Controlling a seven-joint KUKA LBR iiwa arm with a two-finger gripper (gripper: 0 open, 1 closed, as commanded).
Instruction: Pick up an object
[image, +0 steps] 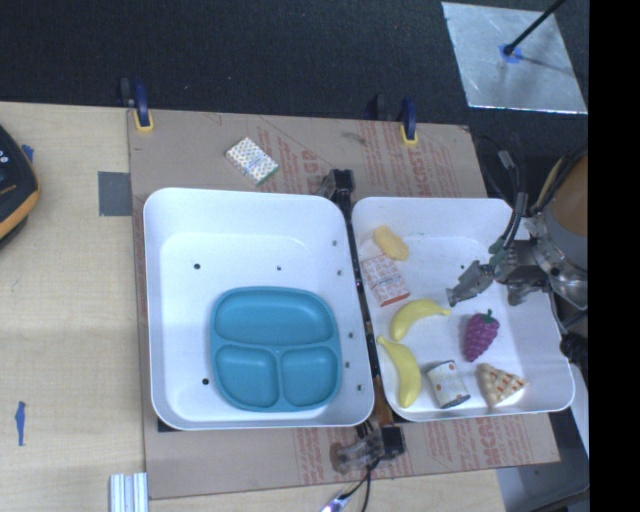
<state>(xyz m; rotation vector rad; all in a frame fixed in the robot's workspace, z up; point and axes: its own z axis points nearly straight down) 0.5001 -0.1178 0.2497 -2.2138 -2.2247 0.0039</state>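
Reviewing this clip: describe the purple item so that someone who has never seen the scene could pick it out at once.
Start at the right-hand white bin, the one with the food toys, not the one with the blue divided plate. Go to its right half, just below the gripper: the grape bunch lies between the upper banana and the pizza slice. It is the only purple, knobbly piece.

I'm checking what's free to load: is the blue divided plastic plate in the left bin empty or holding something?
Empty. The blue divided plastic plate shows bare blue in all three compartments.
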